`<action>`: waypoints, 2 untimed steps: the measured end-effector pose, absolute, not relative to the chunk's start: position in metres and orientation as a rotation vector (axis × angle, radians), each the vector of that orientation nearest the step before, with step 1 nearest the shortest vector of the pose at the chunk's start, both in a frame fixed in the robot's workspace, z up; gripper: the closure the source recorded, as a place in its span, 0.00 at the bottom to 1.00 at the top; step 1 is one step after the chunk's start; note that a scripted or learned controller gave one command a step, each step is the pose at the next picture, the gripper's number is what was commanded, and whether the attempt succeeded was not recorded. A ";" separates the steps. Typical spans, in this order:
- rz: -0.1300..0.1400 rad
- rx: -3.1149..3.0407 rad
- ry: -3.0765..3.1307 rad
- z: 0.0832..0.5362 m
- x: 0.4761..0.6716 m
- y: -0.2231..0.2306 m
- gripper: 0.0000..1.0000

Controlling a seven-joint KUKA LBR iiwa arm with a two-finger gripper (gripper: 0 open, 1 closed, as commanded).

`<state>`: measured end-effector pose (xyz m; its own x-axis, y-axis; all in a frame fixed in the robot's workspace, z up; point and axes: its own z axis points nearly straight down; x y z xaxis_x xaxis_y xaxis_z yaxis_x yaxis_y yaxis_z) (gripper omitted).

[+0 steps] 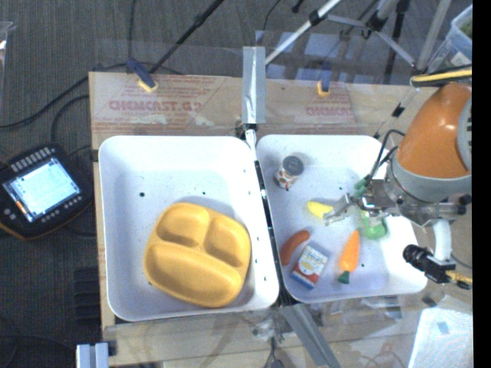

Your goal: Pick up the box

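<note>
The box (309, 265) is small, white with red and blue print, and lies near the front edge of the right bin (337, 156). A red sausage-shaped piece (294, 245) lies just left of it and a carrot (349, 253) just right of it. My gripper (354, 205) hangs over the right half of that bin, up and to the right of the box and apart from it. It is above a yellow piece (318, 208) and a green item (374, 228). Nothing shows in its grasp.
A small can (291, 170) stands at the back of the right bin. A large yellow bun-shaped object (198, 253) lies in the left bin (134, 167). The arm's orange band (433, 133) looms over the right bin's right side. A handheld screen (42, 188) lies off the bench at left.
</note>
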<state>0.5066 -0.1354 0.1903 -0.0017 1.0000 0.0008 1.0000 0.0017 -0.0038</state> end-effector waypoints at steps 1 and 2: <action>0.004 -1.952 -2.460 0.100 0.483 -0.095 0.00; 0.002 -1.949 -2.459 0.109 0.483 -0.094 1.00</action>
